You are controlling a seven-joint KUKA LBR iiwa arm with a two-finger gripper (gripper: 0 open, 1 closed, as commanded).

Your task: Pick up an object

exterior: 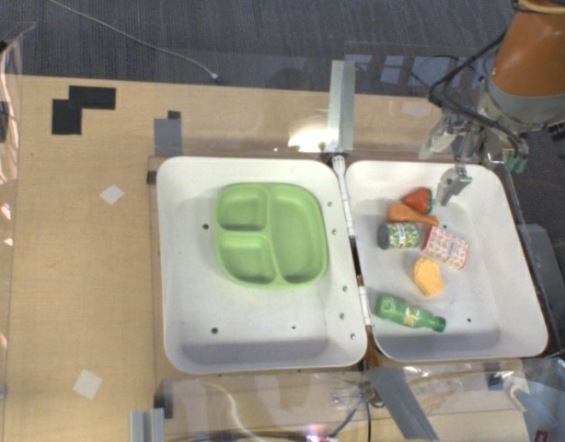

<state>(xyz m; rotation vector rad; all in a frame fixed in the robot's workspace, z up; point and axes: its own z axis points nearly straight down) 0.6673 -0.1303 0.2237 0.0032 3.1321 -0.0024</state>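
Bench carries two white bins; left bin has a green divided tray, right bin has the pickable bits, all clustered in its upper-left/middle. Arm sits over the right bin's top edge, gripper hanging just above-right of the cluster; can't tell if the jaws are apart or together, too small and dark. Largest candidate: green bottle, lying on its side near the front, apart from the rest; prob. light hollow plastic, stiff, rounded so may roll, so grip across the body mid-length. Pink checked block: flat faces, likely easy. Green can touches the orange piece and red piece above it; crowded, slip risk. Yellow lump, just below the block: small, bumpy, prob. light.
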